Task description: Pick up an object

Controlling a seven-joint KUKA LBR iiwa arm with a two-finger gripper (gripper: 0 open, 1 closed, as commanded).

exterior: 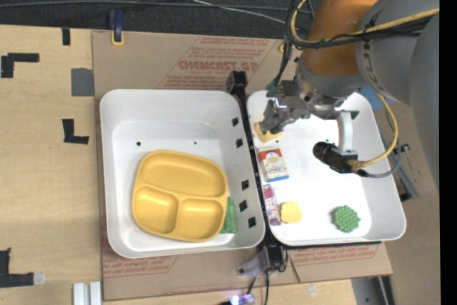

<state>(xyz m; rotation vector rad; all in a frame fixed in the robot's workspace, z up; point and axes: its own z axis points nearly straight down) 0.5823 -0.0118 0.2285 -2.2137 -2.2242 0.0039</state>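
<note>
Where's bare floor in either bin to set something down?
Left bin: the far strip between its far wall and the yellow divided tray is free. Right bin: a patch is free between the yellow block, the green bumpy ball and the arm. Crowded: the right bin's divider side, with the small carton, and under the gripper.

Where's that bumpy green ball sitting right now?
The green ball lies in the right bin, near its front right corner, with a small yellow piece to its left.
</note>
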